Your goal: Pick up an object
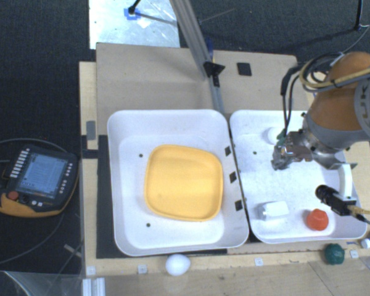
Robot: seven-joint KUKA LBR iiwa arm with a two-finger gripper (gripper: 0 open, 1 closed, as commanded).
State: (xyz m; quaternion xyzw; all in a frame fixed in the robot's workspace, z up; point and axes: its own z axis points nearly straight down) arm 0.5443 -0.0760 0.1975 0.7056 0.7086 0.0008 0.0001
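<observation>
Broadly, two white bins are seen side by side on a tan bench [154, 73] over dark carpet, the left bin [126, 227] taken up by a yellow plate [184, 181]. Open floor is left in the right bin [246, 125], where a white block [274, 211] and a red object [317, 219] lie along its near edge. The gripper [280, 159] is hung low over that bin's middle, apparently apart from both, and its finger state cannot be told.

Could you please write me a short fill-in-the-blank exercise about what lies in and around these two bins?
1. The yellow plate lies in the ____ bin.
2. The red object shares its bin with a ____ block.
3. The white ball rests ____ the bins.

Missing words: left; white; outside
</observation>
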